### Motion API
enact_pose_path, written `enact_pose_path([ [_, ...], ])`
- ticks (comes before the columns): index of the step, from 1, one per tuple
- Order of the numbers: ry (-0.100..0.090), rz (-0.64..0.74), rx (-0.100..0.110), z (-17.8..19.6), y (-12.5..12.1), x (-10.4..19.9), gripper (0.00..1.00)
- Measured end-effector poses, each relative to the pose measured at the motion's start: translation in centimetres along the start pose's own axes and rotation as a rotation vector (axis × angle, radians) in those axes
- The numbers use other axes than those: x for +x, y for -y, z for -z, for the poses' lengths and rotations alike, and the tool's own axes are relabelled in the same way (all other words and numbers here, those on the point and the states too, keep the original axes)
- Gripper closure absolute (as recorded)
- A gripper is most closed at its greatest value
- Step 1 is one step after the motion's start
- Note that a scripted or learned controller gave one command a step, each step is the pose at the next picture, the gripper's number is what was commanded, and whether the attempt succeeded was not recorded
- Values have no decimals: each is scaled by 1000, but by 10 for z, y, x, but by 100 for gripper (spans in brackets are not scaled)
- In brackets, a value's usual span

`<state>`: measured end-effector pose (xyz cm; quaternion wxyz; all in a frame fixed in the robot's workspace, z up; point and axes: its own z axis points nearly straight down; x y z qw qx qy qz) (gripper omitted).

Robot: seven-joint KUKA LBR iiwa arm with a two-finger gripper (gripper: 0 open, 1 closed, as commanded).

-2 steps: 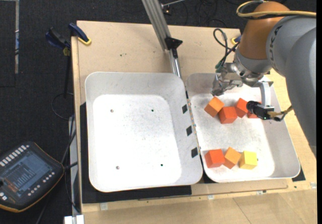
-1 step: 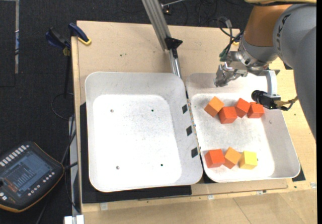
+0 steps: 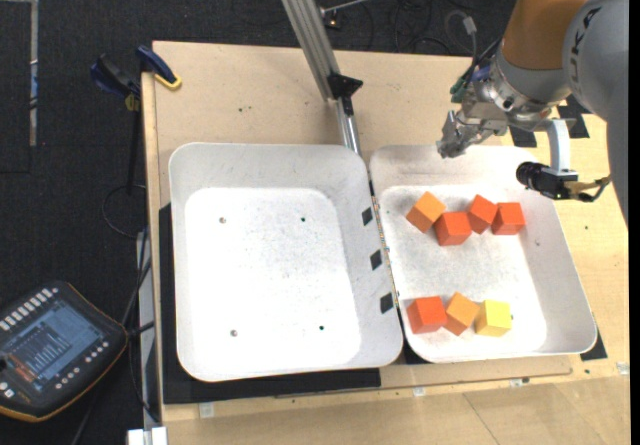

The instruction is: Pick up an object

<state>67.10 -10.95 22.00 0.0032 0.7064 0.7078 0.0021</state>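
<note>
Down at the near edge of the right bin (image 3: 560, 263) we've got a yellow block (image 3: 495, 317) beside two orange ones, four more mid-bin, while our gripper (image 3: 452, 146) hangs over the far rim, seemingly lining up, carrying nothing.

Seven small orange and yellow blocks (image 3: 453, 228) lie in the right bin (image 3: 560, 263).

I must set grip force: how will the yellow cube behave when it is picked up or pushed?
The yellow cube looks rigid with flat faces, so it should slide rather than roll. It touches an orange cube, so a push would probably move both. It looks small, so probably light.
</note>
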Motion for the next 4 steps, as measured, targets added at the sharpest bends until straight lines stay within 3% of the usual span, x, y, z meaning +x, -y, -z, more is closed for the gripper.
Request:
enact_pose_path([
  [1,0,0,0,44,-2,0,100],
  [3,-3,5,9,49,42,97,100],
  [4,-4,7,9,49,52,156,100],
])
